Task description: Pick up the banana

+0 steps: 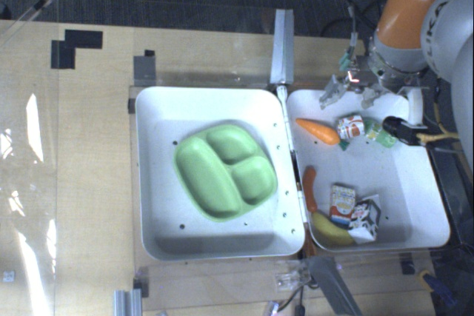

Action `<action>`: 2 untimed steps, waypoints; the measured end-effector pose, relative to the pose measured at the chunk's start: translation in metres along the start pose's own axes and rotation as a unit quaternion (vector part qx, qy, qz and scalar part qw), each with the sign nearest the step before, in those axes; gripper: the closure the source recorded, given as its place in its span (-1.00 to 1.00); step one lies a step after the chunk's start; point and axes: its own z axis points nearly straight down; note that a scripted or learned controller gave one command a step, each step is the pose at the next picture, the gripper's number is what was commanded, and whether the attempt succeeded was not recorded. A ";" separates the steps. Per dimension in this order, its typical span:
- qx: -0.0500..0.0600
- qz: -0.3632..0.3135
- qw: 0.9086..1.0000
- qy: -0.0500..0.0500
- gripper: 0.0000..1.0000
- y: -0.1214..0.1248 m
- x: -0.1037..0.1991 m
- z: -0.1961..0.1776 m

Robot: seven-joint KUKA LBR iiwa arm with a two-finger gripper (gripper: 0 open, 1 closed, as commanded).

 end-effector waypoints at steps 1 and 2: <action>0.000 -0.112 0.994 0.000 -1.00 -0.056 -0.002 0.054; 0.000 -0.047 0.999 0.000 -1.00 -0.134 0.073 0.011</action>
